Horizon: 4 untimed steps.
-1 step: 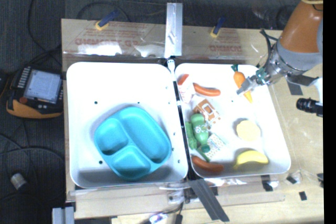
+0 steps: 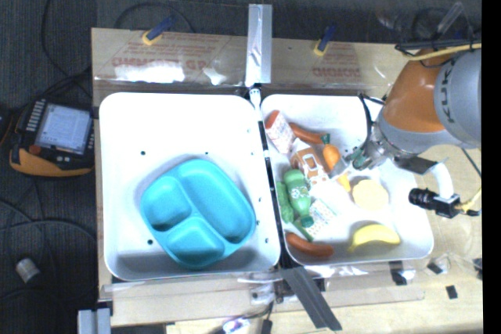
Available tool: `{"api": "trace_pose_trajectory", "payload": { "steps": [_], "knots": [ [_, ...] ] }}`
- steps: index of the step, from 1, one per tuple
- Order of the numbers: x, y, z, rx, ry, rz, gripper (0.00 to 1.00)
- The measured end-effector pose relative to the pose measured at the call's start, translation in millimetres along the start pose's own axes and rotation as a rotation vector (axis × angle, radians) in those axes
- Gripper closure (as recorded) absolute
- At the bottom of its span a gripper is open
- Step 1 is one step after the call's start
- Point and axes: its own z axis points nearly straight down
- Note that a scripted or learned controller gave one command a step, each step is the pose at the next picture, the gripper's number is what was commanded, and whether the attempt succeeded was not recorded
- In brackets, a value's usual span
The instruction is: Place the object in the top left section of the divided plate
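In the right bin (image 2: 423,242), along its near wall, lie a banana (image 2: 373,234) and a sausage (image 2: 311,248); further in, a green bottle (image 2: 295,195), a pale round disc (image 2: 370,194), a small carton (image 2: 310,165), an orange piece (image 2: 331,156) and a second sausage (image 2: 308,134), all packed close and several touching. Which of these is the task's object is not marked; all sit in this bin. The plate (image 2: 198,211) sits alone in the left bin (image 2: 125,129), its sections bare. The gripper (image 2: 362,159) hangs low between the orange piece and the disc; whether it is released or clenched I cannot tell, tips too small and dark. Risks, as I judge: crowding could make it pinch two items or nudge neighbours; a round piece may slip; the plate lies turned, so the top left section could be misjudged. The arm's upper part is cut off at the right.
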Motion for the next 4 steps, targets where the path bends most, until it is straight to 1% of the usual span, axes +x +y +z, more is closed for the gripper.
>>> {"api": "trace_pose_trajectory", "payload": {
  "steps": [1,2,3,4],
  "knots": [
    [58,3,8,-0.01,-0.009,0.362,1.0],
    [42,-61,-87,0.004,-0.003,0.463,1.0],
    [65,-6,-19,0.005,-0.004,0.499,1.0],
    [77,-16,7,-0.01,-0.008,0.624,1.0]
  ]
}}
